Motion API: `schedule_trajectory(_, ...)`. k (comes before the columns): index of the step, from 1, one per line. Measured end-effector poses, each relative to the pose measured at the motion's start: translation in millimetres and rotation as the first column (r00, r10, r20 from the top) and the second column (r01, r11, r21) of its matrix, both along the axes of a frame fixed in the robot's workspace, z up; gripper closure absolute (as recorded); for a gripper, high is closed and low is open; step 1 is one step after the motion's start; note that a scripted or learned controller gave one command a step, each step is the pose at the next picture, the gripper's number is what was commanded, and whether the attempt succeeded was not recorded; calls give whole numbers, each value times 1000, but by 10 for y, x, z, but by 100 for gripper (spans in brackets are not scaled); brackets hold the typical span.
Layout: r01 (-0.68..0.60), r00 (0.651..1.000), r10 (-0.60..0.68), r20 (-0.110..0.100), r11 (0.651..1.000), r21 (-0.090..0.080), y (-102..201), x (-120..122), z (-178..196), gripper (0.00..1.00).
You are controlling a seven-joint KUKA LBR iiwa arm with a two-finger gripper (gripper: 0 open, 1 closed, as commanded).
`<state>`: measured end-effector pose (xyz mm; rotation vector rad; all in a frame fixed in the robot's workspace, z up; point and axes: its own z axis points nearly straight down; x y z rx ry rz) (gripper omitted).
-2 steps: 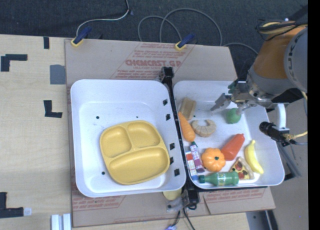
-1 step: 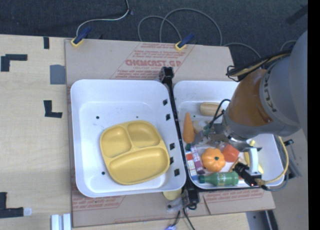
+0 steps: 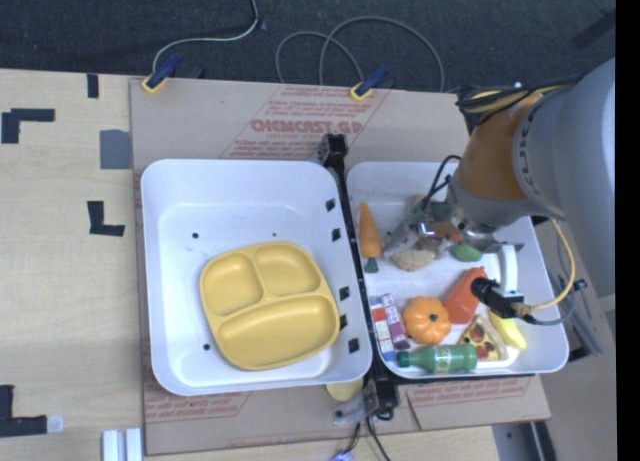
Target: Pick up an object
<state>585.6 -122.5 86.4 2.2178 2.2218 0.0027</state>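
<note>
Beige rounded lump (image 3: pixel 412 259), pale, beneath end effector (image 3: pixel 424 232), right bin (image 3: pixel 545 349)

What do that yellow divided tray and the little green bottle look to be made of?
The yellow tray looks like moulded plastic: one even matte colour, soft rounded compartments. The green bottle seems glossy plastic too, probably a toy, given its slight sheen.

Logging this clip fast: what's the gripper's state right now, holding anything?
Gripper: low in the right bin, beside the carrot; open, shut or holding cannot be told.
</note>
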Motion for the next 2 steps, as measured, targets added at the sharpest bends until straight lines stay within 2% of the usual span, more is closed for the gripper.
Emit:
schedule_trajectory(1, 0, 1000, 0, 1, 1000, 0, 12, -17, 98, 100)
schedule_trajectory(2, -6, 1000, 6, 0, 1000, 3, 758, -279, 1026, 100)
